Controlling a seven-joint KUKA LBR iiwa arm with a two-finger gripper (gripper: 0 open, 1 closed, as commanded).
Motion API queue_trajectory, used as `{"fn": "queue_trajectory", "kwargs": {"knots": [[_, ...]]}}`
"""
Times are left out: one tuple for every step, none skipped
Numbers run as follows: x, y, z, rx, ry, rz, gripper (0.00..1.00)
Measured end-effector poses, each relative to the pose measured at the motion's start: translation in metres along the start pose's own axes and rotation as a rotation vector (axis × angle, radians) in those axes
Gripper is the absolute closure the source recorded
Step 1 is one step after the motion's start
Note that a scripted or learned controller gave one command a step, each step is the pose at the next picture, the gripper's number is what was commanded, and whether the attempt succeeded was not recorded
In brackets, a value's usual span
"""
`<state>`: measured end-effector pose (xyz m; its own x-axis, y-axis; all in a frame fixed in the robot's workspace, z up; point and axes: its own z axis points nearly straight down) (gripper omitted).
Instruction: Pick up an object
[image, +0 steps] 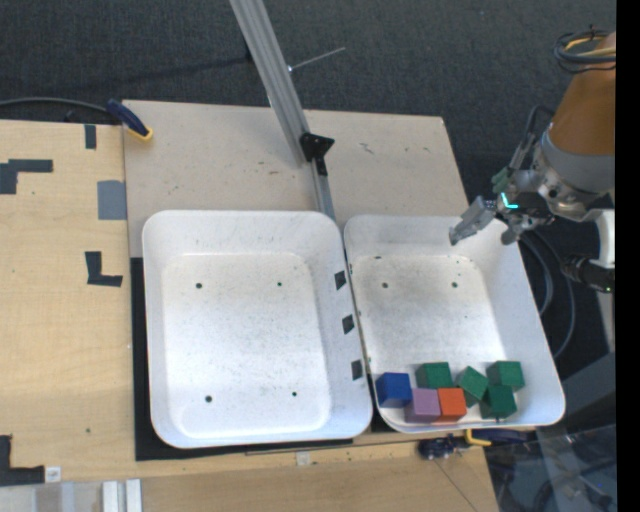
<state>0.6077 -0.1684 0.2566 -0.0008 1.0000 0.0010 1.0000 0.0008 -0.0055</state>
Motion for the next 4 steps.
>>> {"fn": "queue_trajectory", "kwargs": {"knots": [[0.0, 0.001, -0.003, -0.004, -0.001, -0.001, 0.0], [0.0, -0.008, 0.058, 0.002, -0.001, 0.0, 0.0], [0.005, -0.017, 0.117, 0.002, 0.0, 0.0, 0.0], [0.006, -0.018, 0.168, 0.0, -0.001, -0.001, 0.0]]}}
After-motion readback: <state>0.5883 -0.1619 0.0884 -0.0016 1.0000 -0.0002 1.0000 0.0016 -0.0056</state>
